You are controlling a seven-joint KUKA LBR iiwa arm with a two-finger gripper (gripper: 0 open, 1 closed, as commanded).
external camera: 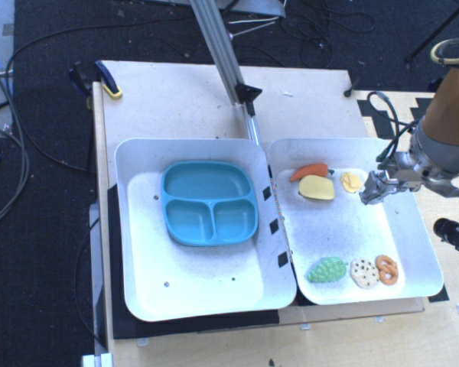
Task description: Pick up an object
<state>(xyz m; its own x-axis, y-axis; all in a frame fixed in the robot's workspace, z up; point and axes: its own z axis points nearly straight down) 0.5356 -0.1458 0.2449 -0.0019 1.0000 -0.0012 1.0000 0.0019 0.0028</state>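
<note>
Bench (176, 98): bears two shallow white bins side by side.
Left bin (138, 274): holds a blue divided tray (210, 203) with three compartments, lying flat toward the bin's far half.
Right bin (352, 228): holds six small objects in two groups, well apart from each other.
Far group: an orange-red carrot-like piece (309, 172) touching the top of a yellow rounded piece (317, 188); a smaller pale-yellow piece (351, 181) just beside them to the right.
Near group: a green bumpy piece (327, 270), a white speckled cookie-like piece (362, 272) and a brown pretzel-shaped piece (387, 269), set in a row along the near edge.
Arm (444, 128): reaches in from the right, orange band above the wrist.
Gripper (369, 193): low over the far right part of the right bin, just beside the pale-yellow piece on its right.
Pincer state: cannot tell; too small and dark to judge. Nothing visibly between them.
Contact: whether the gripper touches the pale-yellow piece cannot be determined.
</note>
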